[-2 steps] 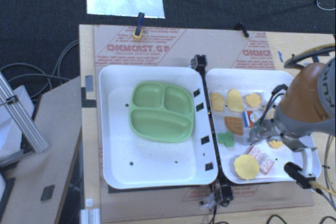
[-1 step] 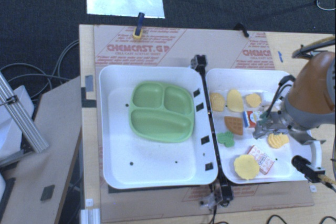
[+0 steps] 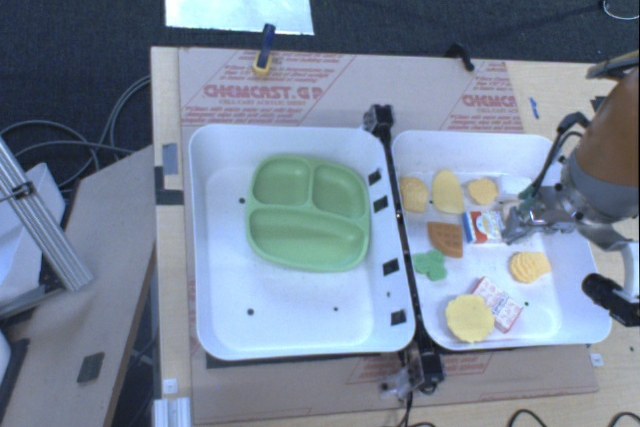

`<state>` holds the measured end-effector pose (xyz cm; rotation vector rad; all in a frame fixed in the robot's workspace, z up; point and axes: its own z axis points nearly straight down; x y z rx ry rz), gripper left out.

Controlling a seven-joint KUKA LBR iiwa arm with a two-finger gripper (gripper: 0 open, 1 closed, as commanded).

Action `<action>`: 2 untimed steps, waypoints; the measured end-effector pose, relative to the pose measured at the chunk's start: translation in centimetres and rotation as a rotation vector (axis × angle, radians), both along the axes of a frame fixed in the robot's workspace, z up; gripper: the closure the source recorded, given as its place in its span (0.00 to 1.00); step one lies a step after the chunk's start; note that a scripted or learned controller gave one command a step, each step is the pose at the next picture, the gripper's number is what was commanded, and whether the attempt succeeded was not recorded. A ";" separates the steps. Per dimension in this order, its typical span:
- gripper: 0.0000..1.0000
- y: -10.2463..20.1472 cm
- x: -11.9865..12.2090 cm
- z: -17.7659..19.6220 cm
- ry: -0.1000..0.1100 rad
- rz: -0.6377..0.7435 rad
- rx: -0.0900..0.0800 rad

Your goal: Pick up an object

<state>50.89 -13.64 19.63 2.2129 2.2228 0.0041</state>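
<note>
The right bin [image 3: 572,320] holds several toy foods. Along its far side lie three yellow pieces [image 3: 446,192]. Nearer the middle are an orange-brown waffle piece [image 3: 446,238], a red and white packet [image 3: 482,227] and a green clover shape [image 3: 430,264]. A yellow ridged piece [image 3: 529,266], a yellow round piece [image 3: 469,318] and a second red and white packet [image 3: 499,304] lie toward the front. My gripper [image 3: 514,220] hangs low in this bin, right beside the first packet's right edge and above the ridged piece.
The left bin [image 3: 220,315] holds a green divided plate [image 3: 307,213]. A black divider with clips [image 3: 392,215] runs between the bins. The grey and orange arm [image 3: 605,165] covers the right bin's right side. Cardboard lies under both bins.
</note>
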 end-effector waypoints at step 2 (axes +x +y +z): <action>1.00 4.3 4.8 2.6 0.001 0.006 0.003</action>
